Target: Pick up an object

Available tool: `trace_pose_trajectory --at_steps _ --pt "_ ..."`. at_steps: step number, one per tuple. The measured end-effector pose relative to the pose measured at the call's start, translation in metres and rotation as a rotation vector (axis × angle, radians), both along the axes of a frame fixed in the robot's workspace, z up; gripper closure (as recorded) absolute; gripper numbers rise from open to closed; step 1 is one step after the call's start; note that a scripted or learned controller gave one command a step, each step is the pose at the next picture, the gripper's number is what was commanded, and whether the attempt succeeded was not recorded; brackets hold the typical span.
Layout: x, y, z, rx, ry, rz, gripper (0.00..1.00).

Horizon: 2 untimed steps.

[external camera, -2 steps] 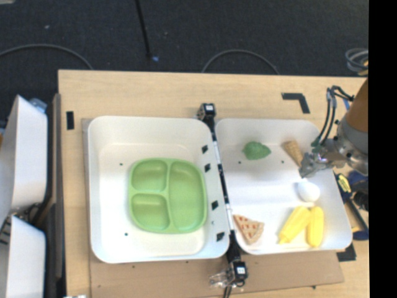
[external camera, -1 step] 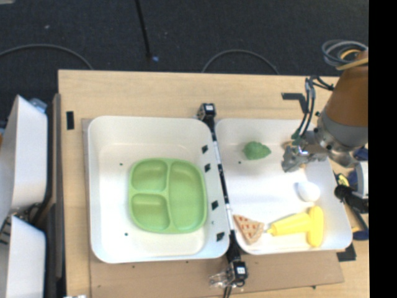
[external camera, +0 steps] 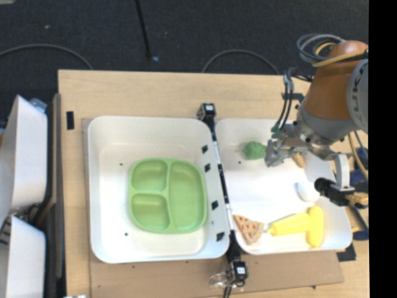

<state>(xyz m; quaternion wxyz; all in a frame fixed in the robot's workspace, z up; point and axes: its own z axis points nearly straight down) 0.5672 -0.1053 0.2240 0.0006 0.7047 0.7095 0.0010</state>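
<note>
Our end effector (external camera: pixel 280 152) sits low over the far part of the right bin (external camera: pixel 273 197), just beside a small green lump (external camera: pixel 253 149) that lies to its left in the camera view. We cannot tell how the end effector is set, because the grey and orange arm (external camera: pixel 332 98) above it hides much of the tooling. Nothing shows as gripped.

Moving outward, the green lump looks like the nearest candidate for picking. Nearer the front of the same bin lie a yellow toy hammer (external camera: pixel 301 224), a waffle-patterned wedge (external camera: pixel 248 228) touching the bin's front left corner, and a small white object (external camera: pixel 306 192) close to the right wall. The left bin (external camera: pixel 105 166) holds a green divided plate (external camera: pixel 167 194). Both bins rest on the desk (external camera: pixel 124 92).

We judge the main risk to be a miss: the lump is small and rounded, and the end effector appears beside rather than over it, so a closing motion could nudge it away or close on air. Cables (external camera: pixel 288 110) hanging near the wrist could also snag.
</note>
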Motion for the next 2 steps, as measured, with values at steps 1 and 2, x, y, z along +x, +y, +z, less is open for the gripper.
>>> trace_pose_trajectory --at_steps 1,2 --pt "0.015 0.055 -0.005 0.0 0.0 0.0 1.0" --pt "0.035 0.1 0.01 0.0 -0.001 0.001 1.0"
